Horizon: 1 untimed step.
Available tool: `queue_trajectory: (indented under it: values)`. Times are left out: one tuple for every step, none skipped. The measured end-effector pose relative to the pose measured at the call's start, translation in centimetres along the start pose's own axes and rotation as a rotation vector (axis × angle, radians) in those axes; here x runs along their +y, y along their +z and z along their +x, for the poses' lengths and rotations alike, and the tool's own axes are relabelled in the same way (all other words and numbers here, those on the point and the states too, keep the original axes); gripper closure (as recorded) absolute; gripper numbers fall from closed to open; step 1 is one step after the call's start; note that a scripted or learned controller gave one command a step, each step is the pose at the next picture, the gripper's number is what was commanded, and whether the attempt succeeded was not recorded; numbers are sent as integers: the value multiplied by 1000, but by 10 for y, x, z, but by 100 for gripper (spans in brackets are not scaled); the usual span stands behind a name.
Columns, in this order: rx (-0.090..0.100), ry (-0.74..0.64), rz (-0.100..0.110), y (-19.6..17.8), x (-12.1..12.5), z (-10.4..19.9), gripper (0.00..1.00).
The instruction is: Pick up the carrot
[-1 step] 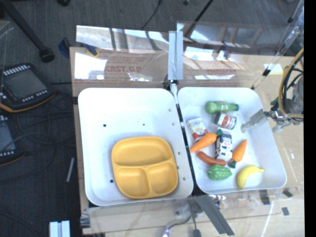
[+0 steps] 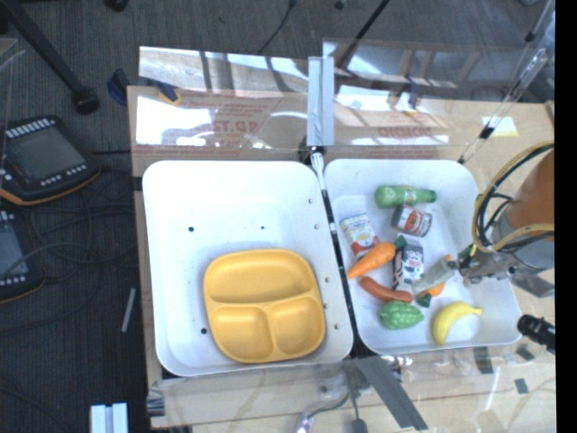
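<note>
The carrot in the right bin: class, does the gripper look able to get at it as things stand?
Probably yes. The carrot lies uncovered on top, and the gripper is low in the same bin, just right of it. The small carton between them and the sausage alongside may crowd the fingers.

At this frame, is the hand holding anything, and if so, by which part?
Cannot be told. The hand sits low at the right bin's right side, too small and blurred to judge. The carrot lies apart from it, untouched.

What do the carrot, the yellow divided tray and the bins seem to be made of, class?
Carrot: probably moulded plastic; uniform orange, smooth.
Yellow tray: likely plastic; one-piece compartments, soft sheen.
Bins: apparently white plastic; rounded corners, matte.
</note>
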State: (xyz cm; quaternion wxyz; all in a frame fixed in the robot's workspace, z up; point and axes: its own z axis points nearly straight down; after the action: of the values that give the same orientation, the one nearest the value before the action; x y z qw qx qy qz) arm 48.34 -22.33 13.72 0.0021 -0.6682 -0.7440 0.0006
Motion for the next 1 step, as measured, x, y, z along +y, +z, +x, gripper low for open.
queue_trajectory:
  values:
    - [-3,-8,-5,42,27,6,0]
